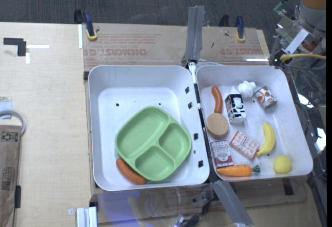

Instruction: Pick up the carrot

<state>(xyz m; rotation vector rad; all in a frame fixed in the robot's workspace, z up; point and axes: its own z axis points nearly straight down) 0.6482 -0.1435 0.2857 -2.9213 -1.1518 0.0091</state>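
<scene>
The carrot (238, 170), orange with a green stub on its right end, lies flat along the front wall of the right bin (296, 117). It rests just below a red and white packet (220, 153). My gripper (292, 38) hangs at the upper right, above and beyond the far right corner of that bin. It is far from the carrot, and nothing shows in it.
The right bin also holds a sausage (217, 99), a black and white carton (235, 108), a round tan bun (217, 124), a pink wafer pack (244, 144), a banana (267, 138) and a lemon (282, 164). In the left bin (104, 96), a green divided plate (153, 143) partly covers an orange sausage-like piece (129, 171).
</scene>
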